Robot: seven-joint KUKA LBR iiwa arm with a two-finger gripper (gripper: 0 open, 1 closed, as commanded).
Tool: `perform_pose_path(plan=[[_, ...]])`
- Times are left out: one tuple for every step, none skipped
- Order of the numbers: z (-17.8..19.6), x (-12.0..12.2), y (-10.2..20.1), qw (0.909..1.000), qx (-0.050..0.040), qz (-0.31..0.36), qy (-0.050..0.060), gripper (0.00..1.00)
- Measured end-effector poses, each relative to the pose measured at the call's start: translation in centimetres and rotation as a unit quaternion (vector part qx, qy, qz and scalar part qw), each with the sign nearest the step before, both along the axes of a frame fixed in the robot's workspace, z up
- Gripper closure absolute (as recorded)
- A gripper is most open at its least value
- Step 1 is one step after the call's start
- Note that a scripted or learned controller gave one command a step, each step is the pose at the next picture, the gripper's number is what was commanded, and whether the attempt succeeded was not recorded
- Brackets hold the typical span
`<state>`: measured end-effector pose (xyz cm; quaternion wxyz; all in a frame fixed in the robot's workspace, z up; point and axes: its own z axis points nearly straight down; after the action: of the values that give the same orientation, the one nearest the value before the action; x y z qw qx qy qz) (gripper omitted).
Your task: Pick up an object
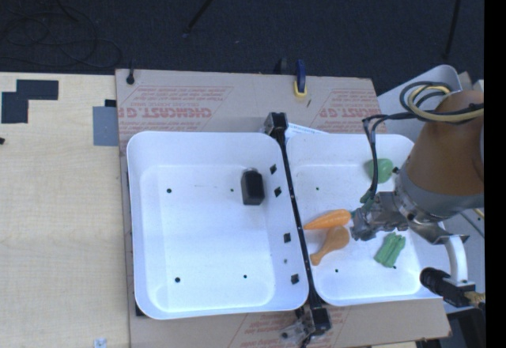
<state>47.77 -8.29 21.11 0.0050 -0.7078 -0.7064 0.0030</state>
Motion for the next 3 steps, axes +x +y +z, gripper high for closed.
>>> perform_pose_path(plan=[[16.6,0.0,9.9,0.9999,-0.0002,0.007,-0.011,1.0],[25.9,0.0,10.4,1.0,-0.0016,0.002,-0.009,1.0],[27.1,-0.1,18.0,1.0,-0.0016,0.005,-0.004,1.0]])
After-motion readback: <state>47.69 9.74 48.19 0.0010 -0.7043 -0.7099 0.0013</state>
